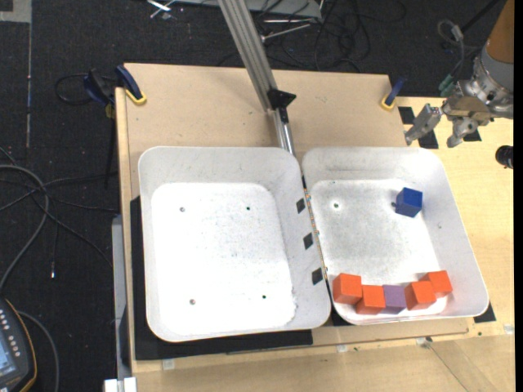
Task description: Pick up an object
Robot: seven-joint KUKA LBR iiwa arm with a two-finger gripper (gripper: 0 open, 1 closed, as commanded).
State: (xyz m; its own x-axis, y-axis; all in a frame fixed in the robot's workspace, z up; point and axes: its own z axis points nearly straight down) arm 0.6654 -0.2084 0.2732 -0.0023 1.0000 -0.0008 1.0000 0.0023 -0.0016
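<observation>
A blue cube (pixel 409 202) lies in the right bin (pixel 359 178), toward its far right side. Along that bin's near wall sits a row of blocks: an orange cube (pixel 348 287), a second orange one (pixel 373 298), a purple cube (pixel 395 297) and two more orange cubes (pixel 422 294) (pixel 440 282). My gripper (pixel 439 131) hangs at the upper right, above the bench just beyond the right bin's far right corner. Its two fingers stand apart with nothing between them. It is well above and behind the blue cube.
The left bin (pixel 155 219) lies beside the right one. A slanted metal pole (pixel 249 43) runs down from the top to the gap between the bins. Yellow-tipped clamps (pixel 129 86) (pixel 392 94) sit at the bench's far corners.
</observation>
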